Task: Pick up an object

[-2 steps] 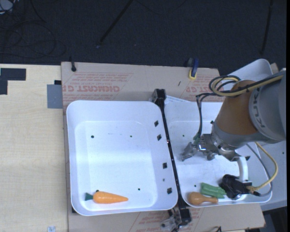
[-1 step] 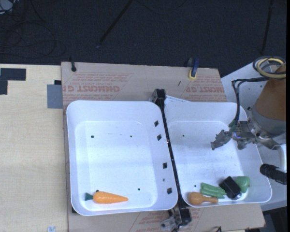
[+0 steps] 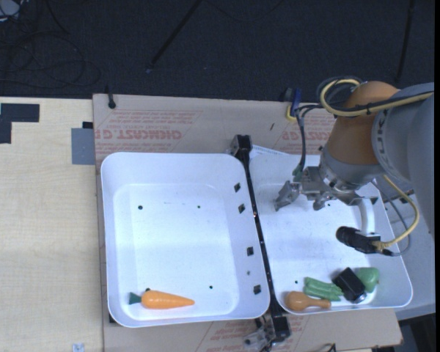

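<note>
My pincer [image 3: 302, 195] hangs spread and holding nothing over the right bin [image 3: 279, 248], while the carrot [image 3: 163, 299] lies along the left bin's [image 3: 121, 171] near edge, tip pointing right.

The arm [image 3: 407, 134] is a thick, rounded grey tube with a smooth orange band [image 3: 359, 127] wrapped around it above the wrist. At the band's twelve o'clock a yellow cable [image 3: 336, 94] curls in a loop beside darker wires, a blue-tipped cable [image 3: 299, 123] hangs at its nine o'clock, and another yellow cable [image 3: 405, 226] curves at its five o'clock. Below the band sits a grey metal wrist block, and from it juts the claw [image 3: 297, 193], made of dull silver-grey angular metal parts.
</note>
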`<state>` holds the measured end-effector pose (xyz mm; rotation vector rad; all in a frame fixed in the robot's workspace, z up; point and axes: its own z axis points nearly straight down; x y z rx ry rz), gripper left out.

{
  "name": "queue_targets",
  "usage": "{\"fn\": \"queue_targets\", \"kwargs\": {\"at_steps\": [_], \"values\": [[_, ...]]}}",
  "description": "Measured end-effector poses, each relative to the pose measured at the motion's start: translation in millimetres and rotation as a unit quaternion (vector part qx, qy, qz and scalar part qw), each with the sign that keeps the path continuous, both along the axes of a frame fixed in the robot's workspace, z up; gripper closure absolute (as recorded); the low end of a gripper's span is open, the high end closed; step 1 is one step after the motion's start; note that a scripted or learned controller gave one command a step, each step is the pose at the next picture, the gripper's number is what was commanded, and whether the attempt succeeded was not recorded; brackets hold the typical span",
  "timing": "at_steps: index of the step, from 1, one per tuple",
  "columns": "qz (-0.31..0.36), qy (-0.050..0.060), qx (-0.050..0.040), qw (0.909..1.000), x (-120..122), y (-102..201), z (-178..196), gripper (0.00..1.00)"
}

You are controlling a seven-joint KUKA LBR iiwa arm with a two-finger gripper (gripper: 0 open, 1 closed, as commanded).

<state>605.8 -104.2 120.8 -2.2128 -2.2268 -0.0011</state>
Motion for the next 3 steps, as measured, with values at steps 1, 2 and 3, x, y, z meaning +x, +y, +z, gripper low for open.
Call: {"fn": "queue_targets", "kwargs": {"at_steps": [1, 2, 3], "values": [[-0.003, 0.002, -0.0008, 1.0000, -3, -4, 13, 1.00], [-0.001, 0.000, 0.0002, 1.0000, -38, 57, 70, 1.00], [-0.002, -0.002, -0.0008, 1.0000, -45, 71, 141, 1.00]]}}
